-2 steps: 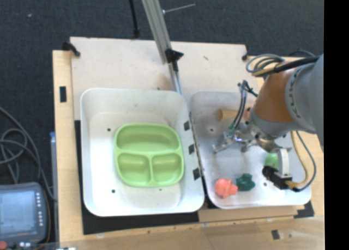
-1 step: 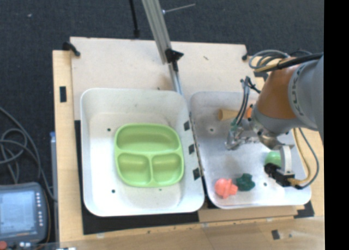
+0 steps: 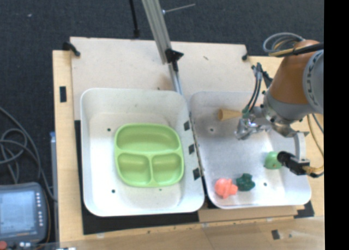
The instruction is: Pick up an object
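Observation:
My gripper [image 3: 244, 129] hangs over the upper middle of the right bin [image 3: 218, 151], below the grey arm with its orange band. A tan cone-shaped object [image 3: 227, 114] lies just up and left of the gripper, apart from it. Near the bin's front edge sit an orange-pink toy [image 3: 224, 187] and, touching it on the right, a dark green toy [image 3: 246, 182]. A light green object [image 3: 271, 160] rests at the right side of the bin, beside a black part of the arm. Nothing shows between the fingers.
The left bin [image 3: 98, 134] holds a light green divided plate [image 3: 148, 154] with three compartments. A metal pole [image 3: 158, 25] rises at a slant from between the bins at the back. Cables run down the arm on the right.

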Action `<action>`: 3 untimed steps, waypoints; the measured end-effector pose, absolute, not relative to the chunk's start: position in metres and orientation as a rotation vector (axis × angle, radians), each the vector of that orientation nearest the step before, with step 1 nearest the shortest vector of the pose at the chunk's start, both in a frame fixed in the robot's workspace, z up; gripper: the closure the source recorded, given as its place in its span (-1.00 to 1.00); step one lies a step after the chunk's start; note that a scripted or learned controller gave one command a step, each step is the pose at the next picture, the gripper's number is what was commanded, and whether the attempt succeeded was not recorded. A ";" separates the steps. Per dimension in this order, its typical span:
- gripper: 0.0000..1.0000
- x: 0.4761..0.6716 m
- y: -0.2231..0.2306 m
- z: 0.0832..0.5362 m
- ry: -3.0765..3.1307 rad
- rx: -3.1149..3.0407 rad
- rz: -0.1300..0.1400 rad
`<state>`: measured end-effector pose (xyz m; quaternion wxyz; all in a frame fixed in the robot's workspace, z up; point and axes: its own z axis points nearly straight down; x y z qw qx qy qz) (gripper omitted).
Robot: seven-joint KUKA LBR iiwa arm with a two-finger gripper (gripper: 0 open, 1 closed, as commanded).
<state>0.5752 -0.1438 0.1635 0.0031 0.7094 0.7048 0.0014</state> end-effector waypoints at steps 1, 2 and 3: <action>1.00 0.582 -0.154 0.222 2.218 2.215 0.005; 1.00 0.583 -0.155 0.273 2.220 2.213 0.005; 1.00 0.575 -0.113 0.262 2.226 2.215 0.001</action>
